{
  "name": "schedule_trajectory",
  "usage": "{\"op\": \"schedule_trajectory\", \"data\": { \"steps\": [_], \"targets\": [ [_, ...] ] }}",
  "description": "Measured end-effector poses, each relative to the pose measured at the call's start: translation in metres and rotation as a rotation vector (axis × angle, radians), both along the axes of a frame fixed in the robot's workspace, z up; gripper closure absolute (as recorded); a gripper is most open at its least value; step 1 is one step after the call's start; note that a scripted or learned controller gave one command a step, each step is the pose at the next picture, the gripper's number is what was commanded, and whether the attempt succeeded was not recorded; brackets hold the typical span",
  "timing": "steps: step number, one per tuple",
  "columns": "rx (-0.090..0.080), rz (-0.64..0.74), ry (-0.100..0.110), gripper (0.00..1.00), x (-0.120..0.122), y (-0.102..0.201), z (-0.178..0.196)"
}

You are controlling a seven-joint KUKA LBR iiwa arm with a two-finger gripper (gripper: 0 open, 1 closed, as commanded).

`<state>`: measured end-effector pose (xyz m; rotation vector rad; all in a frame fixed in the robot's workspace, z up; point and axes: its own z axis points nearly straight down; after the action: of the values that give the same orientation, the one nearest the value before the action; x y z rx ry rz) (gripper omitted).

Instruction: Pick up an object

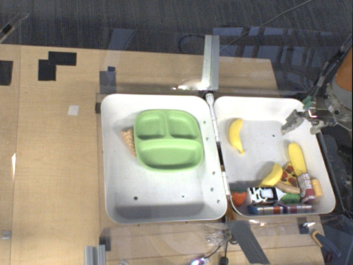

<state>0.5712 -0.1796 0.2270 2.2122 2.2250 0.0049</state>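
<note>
Camera view: banana (236, 135) left of end effector (292, 121)

Toy food in the right bin (276, 106)
1 yellow banana (236, 135) lies alone; corn cob (297, 159) and others cluster at the near-right corner.

Grey KUKA arm with orange band (343, 77), entering from the right edge, upper part cropped. Wrist low and angled leftward. Two-finger metal gripper (293, 121) extended from wrist, pointing down and left, one grey finger (290, 123) visible. Nothing seen between fingers.
</note>
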Motion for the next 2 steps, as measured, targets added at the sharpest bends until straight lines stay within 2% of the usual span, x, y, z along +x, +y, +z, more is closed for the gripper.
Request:
{"op": "schedule_trajectory", "data": {
  "steps": [1, 2],
  "targets": [
    [0.0, 0.061, 0.002, 0.0, 0.0392, 0.036, -0.1093],
    [0.0, 0.061, 0.001, 0.0, 0.0394, 0.0358, -0.1089]
  ]
}}
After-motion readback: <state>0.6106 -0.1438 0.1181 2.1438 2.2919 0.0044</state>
